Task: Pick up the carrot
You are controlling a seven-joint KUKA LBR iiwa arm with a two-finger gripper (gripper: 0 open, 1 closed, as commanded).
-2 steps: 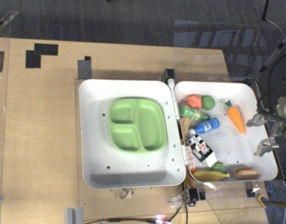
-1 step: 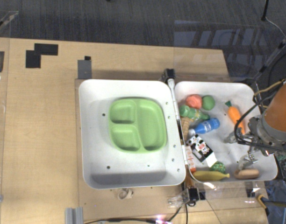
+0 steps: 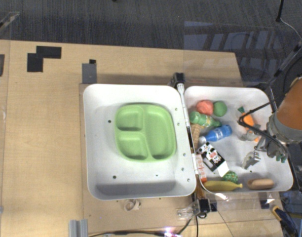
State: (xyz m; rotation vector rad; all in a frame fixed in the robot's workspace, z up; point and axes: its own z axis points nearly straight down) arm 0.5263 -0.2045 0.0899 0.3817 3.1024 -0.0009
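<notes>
The carrot (image 3: pixel 247 118), small and orange with a green top, lies in the upper right part of the right bin (image 3: pixel 230 94); a black cable crosses just over it. My gripper (image 3: pixel 251 158) hangs over the same bin, below and slightly right of the carrot and apart from it. The arm's orange band (image 3: pixel 293 107) sits at the right edge. Nothing shows in the gripper's grasp.
Also in the right bin are a red fruit (image 3: pixel 205 106), a green fruit (image 3: pixel 219 108), a blue bottle (image 3: pixel 219 132), a black-and-white box (image 3: pixel 211 157), a banana (image 3: pixel 222 185) and a sausage (image 3: pixel 261 183). The left bin (image 3: pixel 96 132) holds a green divided plate (image 3: pixel 143 131).
</notes>
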